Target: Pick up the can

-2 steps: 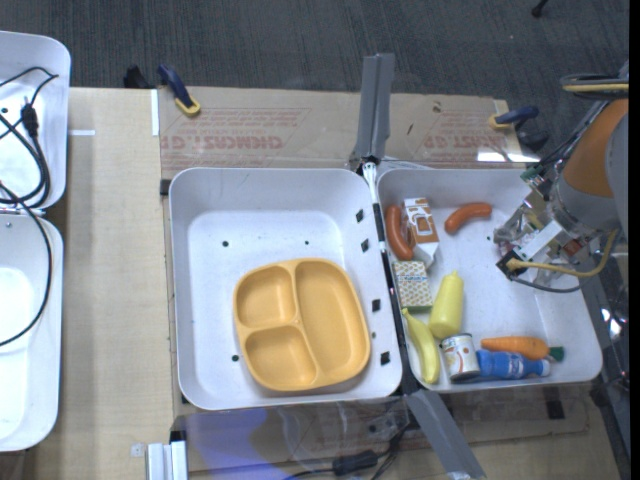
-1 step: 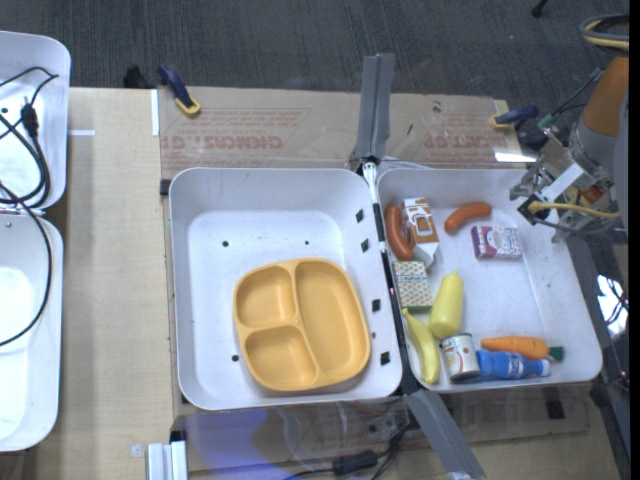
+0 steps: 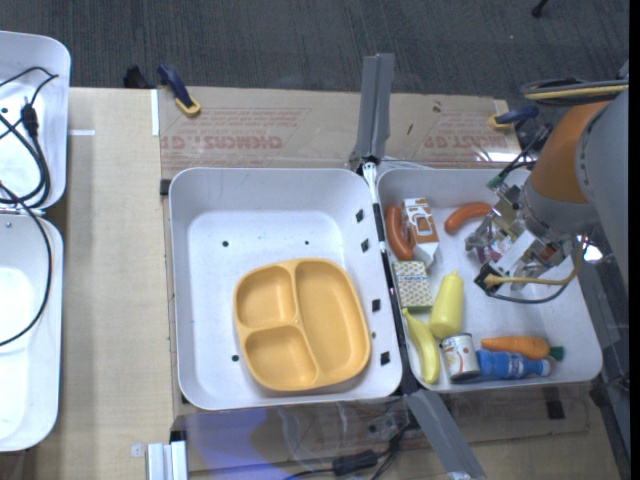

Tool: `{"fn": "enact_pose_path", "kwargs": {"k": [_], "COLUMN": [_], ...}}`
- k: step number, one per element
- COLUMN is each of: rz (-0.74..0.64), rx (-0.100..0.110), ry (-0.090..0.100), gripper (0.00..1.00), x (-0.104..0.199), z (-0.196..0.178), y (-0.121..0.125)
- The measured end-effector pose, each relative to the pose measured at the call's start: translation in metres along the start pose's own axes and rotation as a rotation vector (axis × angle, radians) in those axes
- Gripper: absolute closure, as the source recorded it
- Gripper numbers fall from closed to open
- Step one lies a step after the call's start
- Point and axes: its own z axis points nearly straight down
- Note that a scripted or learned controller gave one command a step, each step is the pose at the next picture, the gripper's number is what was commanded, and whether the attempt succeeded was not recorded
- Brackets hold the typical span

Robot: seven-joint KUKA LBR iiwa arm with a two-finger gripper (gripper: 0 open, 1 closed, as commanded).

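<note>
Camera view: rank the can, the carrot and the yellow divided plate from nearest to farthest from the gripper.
Measured from the gripper, over the right bin's upper right part:
1. The carrot, below it near the right bin's lower right corner.
2. The can, lower left of it, at that bin's front edge beside the banana.
3. The yellow divided plate, far left, in the other bin.
</note>
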Motion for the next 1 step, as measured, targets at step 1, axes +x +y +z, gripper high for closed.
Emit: {"fn": "enact_pose_path", "kwargs": {"k": [1], "rz": [-0.177], "rx": [-0.003], "ry": [0.001], "gripper": [0.0], "x": [0.0272], "z": [-0.0008], "y": [0.0011]}}
